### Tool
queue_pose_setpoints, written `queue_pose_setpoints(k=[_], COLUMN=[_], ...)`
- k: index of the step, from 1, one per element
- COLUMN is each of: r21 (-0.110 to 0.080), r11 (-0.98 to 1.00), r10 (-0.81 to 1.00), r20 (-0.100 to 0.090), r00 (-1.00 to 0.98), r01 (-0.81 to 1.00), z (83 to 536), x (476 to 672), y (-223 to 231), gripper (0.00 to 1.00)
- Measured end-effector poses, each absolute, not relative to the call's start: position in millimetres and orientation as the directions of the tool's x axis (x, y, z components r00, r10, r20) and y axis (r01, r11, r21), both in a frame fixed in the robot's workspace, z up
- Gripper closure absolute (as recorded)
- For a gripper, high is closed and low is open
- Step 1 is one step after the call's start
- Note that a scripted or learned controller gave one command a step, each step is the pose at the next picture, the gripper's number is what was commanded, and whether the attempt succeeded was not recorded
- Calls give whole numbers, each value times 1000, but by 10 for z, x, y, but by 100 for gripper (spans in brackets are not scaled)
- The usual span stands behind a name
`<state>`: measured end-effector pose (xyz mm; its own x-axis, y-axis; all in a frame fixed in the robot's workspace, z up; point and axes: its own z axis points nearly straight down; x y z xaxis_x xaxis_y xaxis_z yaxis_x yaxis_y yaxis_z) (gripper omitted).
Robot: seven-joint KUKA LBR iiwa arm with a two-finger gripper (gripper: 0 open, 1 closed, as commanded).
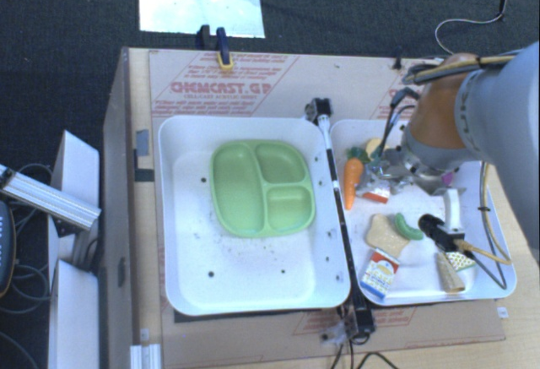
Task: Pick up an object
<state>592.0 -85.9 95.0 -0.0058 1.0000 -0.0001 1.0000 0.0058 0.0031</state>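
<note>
My gripper (385, 176) hangs low over the upper left part of the right bin (498, 274), with the grey arm coming in from the right. An orange carrot (352, 178) lies just left of it, along the bin's left wall. A small white and red item (376, 195) sits directly beneath the gripper, and I cannot tell whether they touch. A yellow and green piece (372, 147) lies behind it. Nearer the front are a tan bread slice (385, 234) with a green pickle-like piece (409, 226) on its edge, and a red, white and blue packet (379, 273).
The left bin (194, 274) holds a green divided plate (260, 187) in its upper middle. A tan patterned piece (451, 271) lies at the right bin's front right. A ridge (335, 190) separates the two bins.
</note>
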Motion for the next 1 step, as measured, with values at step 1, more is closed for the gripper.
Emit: queue_pose_setpoints(k=[1], r21=[3], r11=[5], r10=[1000], r20=[1], r00=[-5], r01=[1000], z=[1851], x=[5509], y=[-224], gripper=[100])
